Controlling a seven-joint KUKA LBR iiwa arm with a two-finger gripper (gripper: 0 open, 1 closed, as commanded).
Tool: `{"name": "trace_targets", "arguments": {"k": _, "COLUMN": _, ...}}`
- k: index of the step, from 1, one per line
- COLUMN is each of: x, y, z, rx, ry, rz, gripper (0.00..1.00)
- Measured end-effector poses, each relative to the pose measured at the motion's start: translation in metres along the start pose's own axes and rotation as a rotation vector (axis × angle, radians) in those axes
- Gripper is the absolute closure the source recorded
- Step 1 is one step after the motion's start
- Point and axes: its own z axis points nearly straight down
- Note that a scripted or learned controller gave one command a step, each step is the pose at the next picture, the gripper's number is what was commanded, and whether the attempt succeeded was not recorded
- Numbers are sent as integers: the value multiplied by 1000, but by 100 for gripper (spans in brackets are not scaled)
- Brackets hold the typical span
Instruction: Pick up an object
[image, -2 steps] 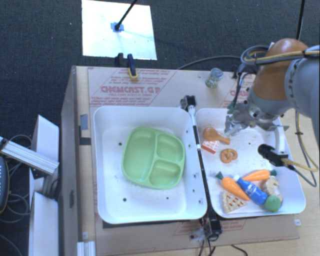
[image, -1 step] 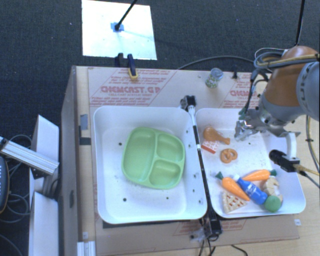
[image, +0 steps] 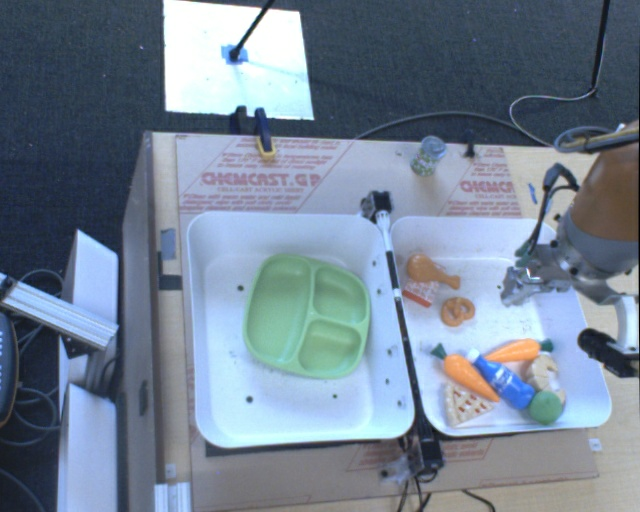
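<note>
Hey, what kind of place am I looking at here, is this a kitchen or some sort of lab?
Most likely a robotics lab test bench, not a kitchen. Two shallow white plastic bins sit on a protective-film-covered board, a grey robot arm with an orange band reaches in, and the food, like the orange plastic toy carrot, is toy-like.

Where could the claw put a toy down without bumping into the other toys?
The left bin has bare white floor all around the green plate, widest along its left wall. In the right bin, the top strip above the drumstick and pretzel is free. Its bottom right corner is crowded: carrots, bottle, waffle and green ball lie packed together.
</note>
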Motion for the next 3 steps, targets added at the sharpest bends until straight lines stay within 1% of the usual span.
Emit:
{"name": "trace_targets", "arguments": {"k": 1, "x": -18, "y": 53, "z": -15, "rx": -3, "ry": -1, "rz": -3, "gripper": 100}}
{"name": "trace_targets", "arguments": {"k": 2, "x": 6, "y": 119, "z": -8, "rx": -2, "ry": 1, "rz": -4, "gripper": 100}}
{"name": "trace_targets", "arguments": {"k": 3, "x": 5, "y": 119, "z": -8, "rx": -2, "ry": 0, "rz": -4, "gripper": 0}}
